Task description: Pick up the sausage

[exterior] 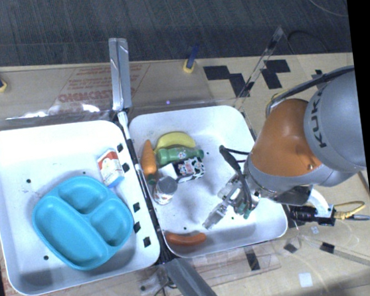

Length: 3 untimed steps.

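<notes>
Mounted above the bench, fixed, looking down at a slant. Takes in both shallow white plastic bins: the left bin and the right bin, side by side across the middle of the frame, with their shared divider running roughly top to bottom. Far enough back to show each bin whole, plus the cardboard-coloured bench surface beyond them and a strip of dark carpeted floor along the top. Faces so that the grey arm with its orange band enters from the right side. Near enough to tell small items in the bins apart.
</notes>
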### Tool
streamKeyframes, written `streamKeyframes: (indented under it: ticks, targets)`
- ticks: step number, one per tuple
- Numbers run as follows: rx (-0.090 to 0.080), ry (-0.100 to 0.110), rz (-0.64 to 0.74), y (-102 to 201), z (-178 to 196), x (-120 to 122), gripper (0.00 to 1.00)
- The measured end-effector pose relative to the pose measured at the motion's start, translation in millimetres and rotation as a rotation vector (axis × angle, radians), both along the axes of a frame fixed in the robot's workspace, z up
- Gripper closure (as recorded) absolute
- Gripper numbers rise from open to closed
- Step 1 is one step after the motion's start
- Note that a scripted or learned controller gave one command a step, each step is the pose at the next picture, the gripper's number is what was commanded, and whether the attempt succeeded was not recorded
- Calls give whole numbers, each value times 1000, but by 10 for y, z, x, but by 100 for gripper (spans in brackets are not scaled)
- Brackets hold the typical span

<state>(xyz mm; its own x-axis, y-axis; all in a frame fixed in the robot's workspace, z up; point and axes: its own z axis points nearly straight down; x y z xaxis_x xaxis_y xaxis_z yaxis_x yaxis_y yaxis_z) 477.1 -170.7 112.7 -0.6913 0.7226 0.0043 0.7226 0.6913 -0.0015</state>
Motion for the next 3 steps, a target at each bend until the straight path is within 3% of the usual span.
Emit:
streamKeyframes:
  ticks: [1, 2, 3]
  targets:
    - [0, -1, 160, 351, -226, 0, 0]
    - [1, -1, 165, 353, -137, 13, 100]
    - [1, -1, 165, 354, -137, 13, 0]
